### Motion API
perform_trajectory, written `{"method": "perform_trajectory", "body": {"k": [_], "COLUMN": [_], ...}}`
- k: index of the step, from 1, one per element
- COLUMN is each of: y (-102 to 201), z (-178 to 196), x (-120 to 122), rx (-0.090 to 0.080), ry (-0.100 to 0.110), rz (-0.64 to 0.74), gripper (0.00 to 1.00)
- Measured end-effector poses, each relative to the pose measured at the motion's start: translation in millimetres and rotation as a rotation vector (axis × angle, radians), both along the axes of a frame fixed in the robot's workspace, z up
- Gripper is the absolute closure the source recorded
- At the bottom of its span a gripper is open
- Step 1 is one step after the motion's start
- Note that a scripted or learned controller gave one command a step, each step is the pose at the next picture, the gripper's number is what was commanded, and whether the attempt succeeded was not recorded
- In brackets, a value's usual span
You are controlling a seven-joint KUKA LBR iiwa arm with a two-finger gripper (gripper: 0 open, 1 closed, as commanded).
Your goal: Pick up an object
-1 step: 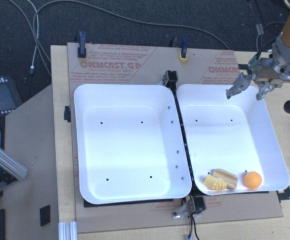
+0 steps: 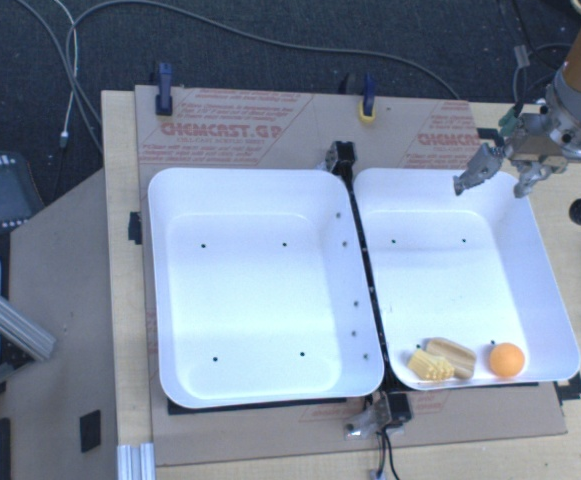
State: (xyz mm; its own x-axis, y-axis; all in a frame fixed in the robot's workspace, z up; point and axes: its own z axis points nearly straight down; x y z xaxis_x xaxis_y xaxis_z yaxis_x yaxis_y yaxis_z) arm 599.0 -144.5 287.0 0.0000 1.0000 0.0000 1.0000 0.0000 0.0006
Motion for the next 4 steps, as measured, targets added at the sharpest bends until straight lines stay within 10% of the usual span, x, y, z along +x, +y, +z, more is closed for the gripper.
{"method": "perform_trajectory", "body": {"k": [3,4], "y": [20.3,20.0], "z": [-165.3,-151.1], "x": [1.3,3.1], "rx": [0.001,0.0], "ry": [0.006,-0.001], "rz": [0.0,0.0], "gripper": [0.0,1.0]}}
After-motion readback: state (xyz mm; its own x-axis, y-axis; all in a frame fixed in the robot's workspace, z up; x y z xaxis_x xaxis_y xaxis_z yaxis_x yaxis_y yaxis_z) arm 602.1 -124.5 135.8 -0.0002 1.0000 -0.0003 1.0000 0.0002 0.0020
